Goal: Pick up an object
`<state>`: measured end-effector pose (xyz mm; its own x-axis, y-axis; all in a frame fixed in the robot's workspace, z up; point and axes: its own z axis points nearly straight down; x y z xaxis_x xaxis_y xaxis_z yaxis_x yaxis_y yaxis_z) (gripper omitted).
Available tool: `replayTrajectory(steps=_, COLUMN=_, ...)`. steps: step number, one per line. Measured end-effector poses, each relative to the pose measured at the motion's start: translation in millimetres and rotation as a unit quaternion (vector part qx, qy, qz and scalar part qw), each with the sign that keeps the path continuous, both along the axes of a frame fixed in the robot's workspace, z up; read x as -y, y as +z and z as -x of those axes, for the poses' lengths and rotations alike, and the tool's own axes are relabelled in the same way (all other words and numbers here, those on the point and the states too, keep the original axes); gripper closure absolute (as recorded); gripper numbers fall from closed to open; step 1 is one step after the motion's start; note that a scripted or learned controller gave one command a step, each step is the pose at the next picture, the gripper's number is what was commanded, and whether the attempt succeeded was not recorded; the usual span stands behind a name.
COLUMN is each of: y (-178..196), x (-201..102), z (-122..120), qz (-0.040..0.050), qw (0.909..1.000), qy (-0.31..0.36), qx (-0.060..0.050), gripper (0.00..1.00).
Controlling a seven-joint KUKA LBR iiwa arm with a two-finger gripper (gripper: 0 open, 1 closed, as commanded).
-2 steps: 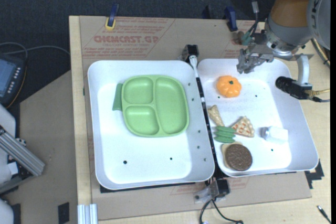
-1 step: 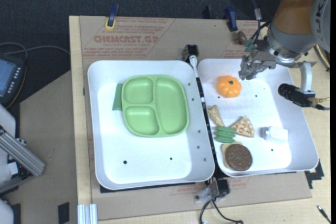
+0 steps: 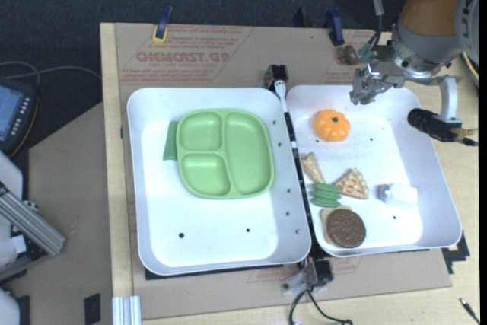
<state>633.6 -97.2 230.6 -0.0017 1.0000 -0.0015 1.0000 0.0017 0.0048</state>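
The left bin [image 3: 148,224] holds a green divided plate [image 3: 225,153], lying flat in its upper middle part, with three compartments showing. Taking that plate as the landmark: directly right of it, across the black seam where the two bins meet, the right bin [image 3: 434,186] carries the small items. Nearest the plate's right edge lie a pale wedge-shaped piece [image 3: 312,167] and, just below it, a green bean pod [image 3: 326,195]. Down and to the right of the plate sits a round brown cookie [image 3: 345,227]. A pizza slice [image 3: 353,184] rests just beyond the pod, touching it. The orange pumpkin [image 3: 332,125] stands level with the plate's top rim, apart from the others. Farther right lies a small white and grey object [image 3: 397,194]. The end effector [image 3: 364,93] hangs over the right bin's upper edge, up and right of the pumpkin, holding nothing visible; how far apart its fingers stand I cannot tell.
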Motion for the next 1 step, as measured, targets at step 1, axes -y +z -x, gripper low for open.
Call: replayTrajectory(steps=1, y=-11.8, x=-14.1, z=8.1, qz=-0.0009, qw=1.0, qy=0.0, qx=-0.004, gripper=1.0)
